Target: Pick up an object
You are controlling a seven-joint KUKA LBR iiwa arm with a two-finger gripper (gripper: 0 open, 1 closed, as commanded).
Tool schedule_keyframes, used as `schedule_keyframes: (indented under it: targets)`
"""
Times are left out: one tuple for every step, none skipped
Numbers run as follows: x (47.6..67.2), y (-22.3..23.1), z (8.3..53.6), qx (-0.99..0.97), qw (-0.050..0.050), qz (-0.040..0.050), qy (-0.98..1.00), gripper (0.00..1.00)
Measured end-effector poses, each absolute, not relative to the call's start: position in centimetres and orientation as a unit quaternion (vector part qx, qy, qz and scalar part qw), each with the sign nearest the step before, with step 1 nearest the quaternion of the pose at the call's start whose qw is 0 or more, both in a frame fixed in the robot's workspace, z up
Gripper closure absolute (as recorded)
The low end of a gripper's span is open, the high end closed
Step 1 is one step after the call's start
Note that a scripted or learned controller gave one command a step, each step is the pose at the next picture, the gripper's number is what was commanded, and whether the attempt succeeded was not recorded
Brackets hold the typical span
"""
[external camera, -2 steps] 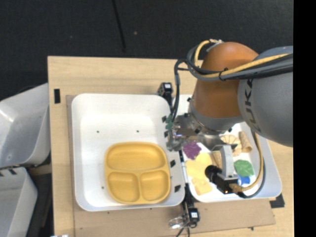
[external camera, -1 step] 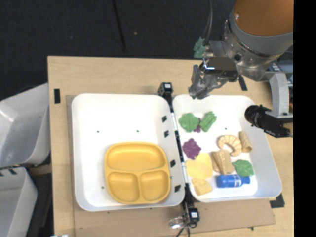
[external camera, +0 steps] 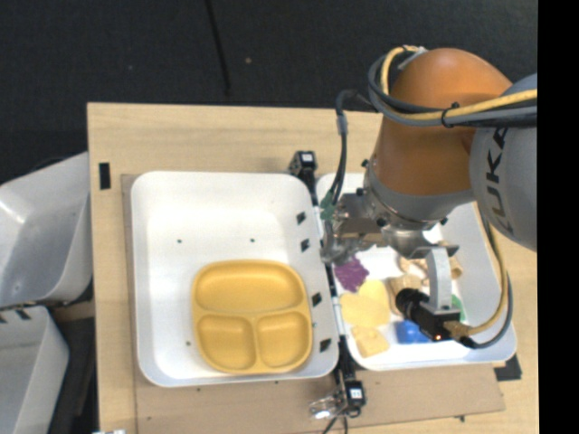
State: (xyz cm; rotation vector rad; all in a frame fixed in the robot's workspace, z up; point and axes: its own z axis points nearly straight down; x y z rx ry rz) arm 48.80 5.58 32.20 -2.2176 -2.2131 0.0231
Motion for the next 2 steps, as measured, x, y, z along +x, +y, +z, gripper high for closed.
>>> schedule_keyframes:
  targets:
    - [50.6, 12.2, 38.9, -0.704, -0.002, -0.0033, -0.71, 1.0]
    - [49.0, 1.0, 46.6, -0.711, -0.005, -0.0029, -0.704, 1.0]
